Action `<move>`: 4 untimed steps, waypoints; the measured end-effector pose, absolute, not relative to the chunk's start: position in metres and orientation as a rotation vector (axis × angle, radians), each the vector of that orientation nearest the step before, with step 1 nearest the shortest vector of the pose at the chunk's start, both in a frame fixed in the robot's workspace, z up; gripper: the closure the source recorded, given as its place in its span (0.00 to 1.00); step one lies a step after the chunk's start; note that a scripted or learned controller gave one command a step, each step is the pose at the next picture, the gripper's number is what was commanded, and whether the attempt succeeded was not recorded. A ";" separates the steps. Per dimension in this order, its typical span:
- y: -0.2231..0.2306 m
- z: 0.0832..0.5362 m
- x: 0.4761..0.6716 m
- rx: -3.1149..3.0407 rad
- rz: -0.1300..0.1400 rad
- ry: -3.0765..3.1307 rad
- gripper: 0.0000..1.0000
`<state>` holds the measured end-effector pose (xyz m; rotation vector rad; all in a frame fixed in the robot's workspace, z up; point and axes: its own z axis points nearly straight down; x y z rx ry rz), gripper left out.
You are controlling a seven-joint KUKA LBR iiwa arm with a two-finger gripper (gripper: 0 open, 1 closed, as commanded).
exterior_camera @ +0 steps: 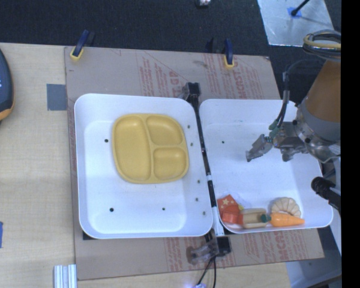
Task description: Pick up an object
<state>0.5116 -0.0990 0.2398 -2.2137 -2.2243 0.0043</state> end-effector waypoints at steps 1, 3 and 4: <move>-0.099 0.116 0.552 -2.210 0.007 -2.226 0.00; -0.017 0.192 0.586 -2.222 0.002 -2.222 0.00; -0.015 0.191 0.570 -2.218 0.009 -2.218 0.00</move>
